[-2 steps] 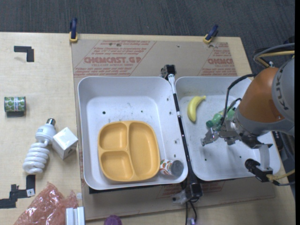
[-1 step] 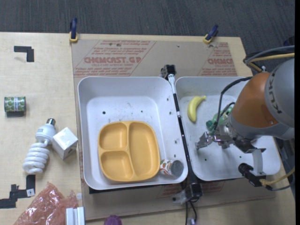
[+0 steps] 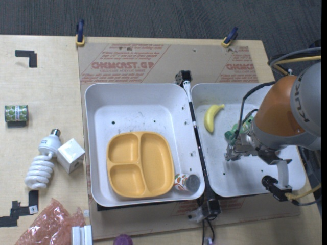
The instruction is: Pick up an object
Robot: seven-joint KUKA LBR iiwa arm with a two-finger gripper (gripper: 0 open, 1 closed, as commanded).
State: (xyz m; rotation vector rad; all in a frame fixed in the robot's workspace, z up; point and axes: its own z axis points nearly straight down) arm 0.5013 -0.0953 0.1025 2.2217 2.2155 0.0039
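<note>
Now the claw is hanging low over the right bin, nearer than the banana. Whether it is clenched or released cannot be told.

The green object beside the gripper is mostly hidden by the wrist; its identity is indeterminate.

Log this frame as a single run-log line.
arm: over right bin | gripper: low, near green object | banana: loose in right bin | left bin: yellow tray, small can
</note>
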